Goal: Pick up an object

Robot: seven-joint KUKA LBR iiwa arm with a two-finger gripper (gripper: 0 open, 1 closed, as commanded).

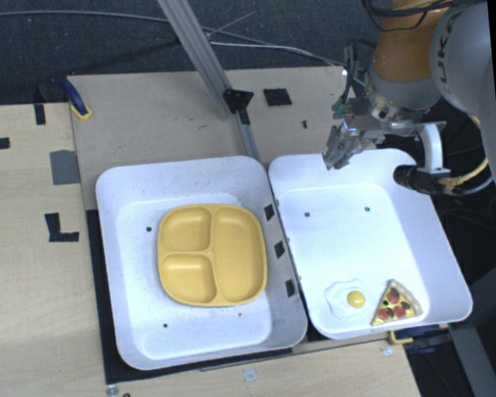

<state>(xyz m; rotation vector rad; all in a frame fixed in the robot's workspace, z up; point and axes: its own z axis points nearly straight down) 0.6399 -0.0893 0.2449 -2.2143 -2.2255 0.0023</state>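
Hovering over the right shallow white bin's (425,220) far edge, our two-finger gripper (338,157) carries nothing; whether it is spread we cannot tell. We see a fried-egg toy (346,299) and a pizza-slice toy (396,302) near us.

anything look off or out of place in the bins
Nothing stands out. The yellow tray lies flat in the left bin. The egg and pizza slice sit side by side at the right bin's near edge. The pincer is over its far edge.
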